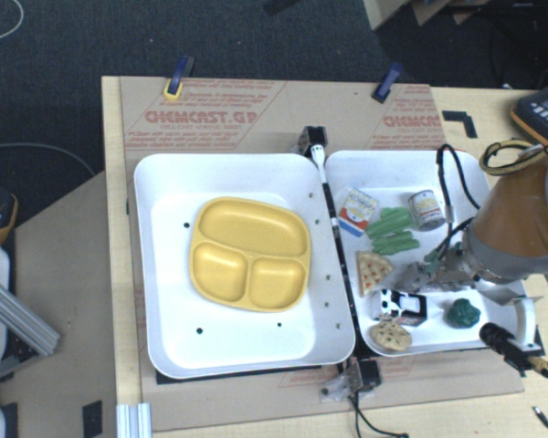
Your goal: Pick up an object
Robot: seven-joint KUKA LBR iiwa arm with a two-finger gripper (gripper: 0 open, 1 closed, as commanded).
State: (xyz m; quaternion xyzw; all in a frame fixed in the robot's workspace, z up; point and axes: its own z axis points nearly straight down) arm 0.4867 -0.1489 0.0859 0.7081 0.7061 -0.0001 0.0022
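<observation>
- Reaching in from the right, the arm (521, 226) hangs low over the right bin (384, 164), its gripper (441, 267) just beside the green beans (392, 230).
- Whether it grips anything cannot be told; the hardware hides it.
- Near it lie a pizza slice (373, 270), a small can (426, 209), a cookie (390, 336), a black-and-white toy (402, 306) and a dark green lump (462, 314).
- A yellow divided plate (249, 254) sits in the left bin (164, 245).
</observation>
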